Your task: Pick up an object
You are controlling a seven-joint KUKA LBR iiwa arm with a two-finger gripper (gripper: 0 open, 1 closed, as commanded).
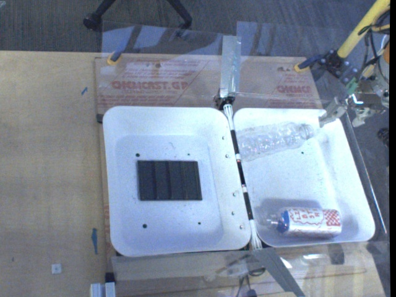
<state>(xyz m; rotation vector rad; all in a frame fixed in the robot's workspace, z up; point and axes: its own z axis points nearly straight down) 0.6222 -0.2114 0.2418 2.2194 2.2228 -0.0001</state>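
Observation:
Three objects lie in the two white bins. A dark grey ribbed rectangular pad [169, 180] lies flat in the middle of the left bin [120, 129]. In the right bin [359, 184], a clear crumpled plastic bottle [272, 139] lies on its side along the far wall. A red-and-white patterned tube with a blue cap [306, 221] lies on its side near the front wall. My gripper [339, 108] sits at the far right corner of the right bin, just past the bottle's cap end and apart from it. Nothing shows held in it.
A cardboard sheet with red print [154, 82] lies behind the bins under clear plastic. A clamp and yellow pole [356, 33] stand at the back right. A metal bracket [230, 67] rises behind the seam between the bins. Bare wooden bench [46, 166] spreads to the left.

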